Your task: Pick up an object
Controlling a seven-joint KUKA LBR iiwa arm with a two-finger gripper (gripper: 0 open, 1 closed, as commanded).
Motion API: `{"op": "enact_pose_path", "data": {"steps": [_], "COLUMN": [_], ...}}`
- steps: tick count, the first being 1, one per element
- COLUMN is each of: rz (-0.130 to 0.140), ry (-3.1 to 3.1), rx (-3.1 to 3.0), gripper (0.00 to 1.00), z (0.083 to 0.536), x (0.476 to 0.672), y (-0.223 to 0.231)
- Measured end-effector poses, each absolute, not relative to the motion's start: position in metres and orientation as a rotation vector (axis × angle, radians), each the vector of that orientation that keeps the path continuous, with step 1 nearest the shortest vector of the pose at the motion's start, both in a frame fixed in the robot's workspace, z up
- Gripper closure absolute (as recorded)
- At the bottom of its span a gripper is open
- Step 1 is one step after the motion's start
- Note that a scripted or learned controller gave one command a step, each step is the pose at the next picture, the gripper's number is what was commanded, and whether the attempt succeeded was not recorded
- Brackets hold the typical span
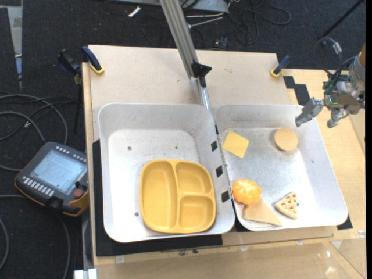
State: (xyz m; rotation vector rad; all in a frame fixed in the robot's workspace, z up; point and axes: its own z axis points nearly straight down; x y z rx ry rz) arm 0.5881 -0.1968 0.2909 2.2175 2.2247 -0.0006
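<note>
Worktop (244, 68): pale wood, clamps at its corners, dark cabled floor around. Left bin (116, 132) holds a yellow tray (177, 196). Right bin (317, 173), beside it, holds orange (246, 192), cheese (236, 144), round biscuit (285, 139), pizza slice (287, 205). End effector (321, 115) over the right bin's far right rim, fingers spread wide, holding nothing.

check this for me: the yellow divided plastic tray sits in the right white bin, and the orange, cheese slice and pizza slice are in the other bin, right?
Not quite. The camera view shows the yellow divided plastic tray in the left white bin. The round orange fruit, the flat yellow cheese slice and the small toy pizza slice lie in the other bin, the right white bin.
</note>
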Motion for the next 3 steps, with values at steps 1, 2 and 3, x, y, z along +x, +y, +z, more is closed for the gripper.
{"op": "enact_pose_path", "data": {"steps": [1, 2, 3], "rz": [-0.001, -0.005, -0.005], "ry": [2.225, 2.224, 2.225], "rx": [2.217, 2.224, 2.226], "gripper": [0.00, 0.00, 0.00], "z": [0.291, 0.244, 0.181], "x": [0.588, 0.580, 0.574], "y": [-0.197, -0.194, -0.191]}}
